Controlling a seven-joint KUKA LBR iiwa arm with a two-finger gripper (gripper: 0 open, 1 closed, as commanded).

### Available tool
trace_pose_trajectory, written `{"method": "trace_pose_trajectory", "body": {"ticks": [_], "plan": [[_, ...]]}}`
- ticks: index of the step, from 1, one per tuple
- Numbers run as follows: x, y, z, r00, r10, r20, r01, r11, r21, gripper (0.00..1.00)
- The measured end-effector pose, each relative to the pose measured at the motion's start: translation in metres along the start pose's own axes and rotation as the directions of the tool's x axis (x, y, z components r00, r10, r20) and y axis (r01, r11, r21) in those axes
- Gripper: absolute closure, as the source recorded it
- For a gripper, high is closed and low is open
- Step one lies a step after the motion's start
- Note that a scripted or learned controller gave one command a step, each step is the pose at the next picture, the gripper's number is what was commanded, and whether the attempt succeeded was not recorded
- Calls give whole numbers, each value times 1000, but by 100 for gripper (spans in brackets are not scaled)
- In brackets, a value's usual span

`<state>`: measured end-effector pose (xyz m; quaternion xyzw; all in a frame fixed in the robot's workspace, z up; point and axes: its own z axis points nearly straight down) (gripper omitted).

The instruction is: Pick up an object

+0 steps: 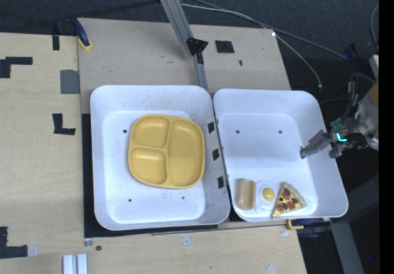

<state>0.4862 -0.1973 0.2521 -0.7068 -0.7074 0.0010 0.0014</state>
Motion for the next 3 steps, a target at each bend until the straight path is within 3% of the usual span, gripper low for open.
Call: {"method": "trace_pose_trajectory", "body": {"ticks": [1,3], "plan": [[0,0,-1,1000,0,0,0,1000,-2,0],[-5,16,104,1000,0,-1,0,1000,3,0]]}}
